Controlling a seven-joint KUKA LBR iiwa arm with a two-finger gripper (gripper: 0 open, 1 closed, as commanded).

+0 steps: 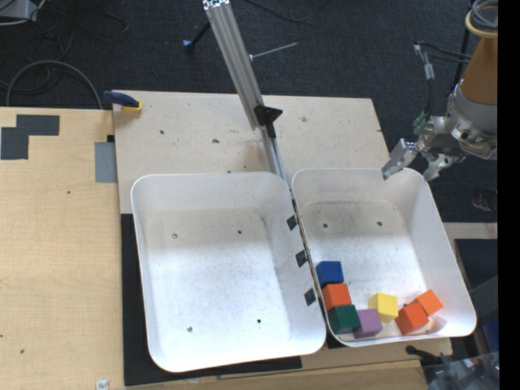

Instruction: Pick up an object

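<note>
Several small blocks lie along the near edge of the right bin: a blue block, an orange one below it, a green one, a purple one, a yellow one and two orange-red ones. My gripper hangs above the far right corner of that bin, well away from the blocks. Its fingers stand apart with nothing between them.
The left bin sits beside the right one, with a divider and black clips between them. A slanted aluminium bar rises from the far side of the bench. A wooden board lies to the left.
</note>
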